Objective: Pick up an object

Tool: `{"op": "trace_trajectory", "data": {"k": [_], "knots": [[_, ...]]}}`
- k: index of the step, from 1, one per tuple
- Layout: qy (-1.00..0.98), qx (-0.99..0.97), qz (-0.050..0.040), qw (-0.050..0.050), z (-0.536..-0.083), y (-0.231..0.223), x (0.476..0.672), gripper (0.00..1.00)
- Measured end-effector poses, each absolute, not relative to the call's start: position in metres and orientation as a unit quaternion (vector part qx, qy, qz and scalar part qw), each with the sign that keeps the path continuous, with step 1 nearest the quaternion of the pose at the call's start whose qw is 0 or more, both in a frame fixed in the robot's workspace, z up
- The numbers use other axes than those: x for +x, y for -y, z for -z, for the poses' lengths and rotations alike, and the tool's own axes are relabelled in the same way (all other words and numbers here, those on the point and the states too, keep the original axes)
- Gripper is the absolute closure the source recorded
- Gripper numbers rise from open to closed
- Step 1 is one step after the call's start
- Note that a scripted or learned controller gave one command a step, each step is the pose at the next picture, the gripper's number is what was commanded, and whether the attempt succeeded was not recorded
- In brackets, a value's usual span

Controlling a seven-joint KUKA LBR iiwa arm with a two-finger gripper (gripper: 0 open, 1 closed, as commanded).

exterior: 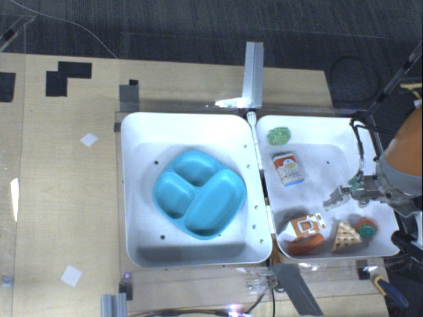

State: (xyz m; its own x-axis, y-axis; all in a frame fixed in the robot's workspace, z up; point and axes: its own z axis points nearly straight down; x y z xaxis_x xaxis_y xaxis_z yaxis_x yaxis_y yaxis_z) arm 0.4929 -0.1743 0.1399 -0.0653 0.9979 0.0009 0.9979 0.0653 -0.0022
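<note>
My gripper [336, 197] reaches in from the right and hovers over the middle of the right bin [330, 152]. It is open with nothing between its fingers. Below it, along the bin's front wall, lie a brown-and-orange toy with a white label [305, 233], a pizza-slice toy [345, 236] and a small red-and-green toy [367, 228]. A red-and-white carton [288, 169] lies to the gripper's upper left. A green lumpy toy [279, 135] sits near the bin's back left corner.
The left bin [142, 177] holds a blue divided plate [199, 193]. A metal post [254, 74] stands behind the seam between the bins. Black cables [360, 134] hang along the right bin's right side near the arm.
</note>
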Motion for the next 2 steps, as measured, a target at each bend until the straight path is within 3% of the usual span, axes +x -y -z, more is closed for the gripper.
{"op": "trace_trajectory", "data": {"k": [1,2], "knots": [[0.675,-0.738,-0.0003,0.000,-0.226,0.134,0.524,0.00],[0.688,-0.726,-0.0011,0.001,-0.143,0.112,0.487,0.00]]}}
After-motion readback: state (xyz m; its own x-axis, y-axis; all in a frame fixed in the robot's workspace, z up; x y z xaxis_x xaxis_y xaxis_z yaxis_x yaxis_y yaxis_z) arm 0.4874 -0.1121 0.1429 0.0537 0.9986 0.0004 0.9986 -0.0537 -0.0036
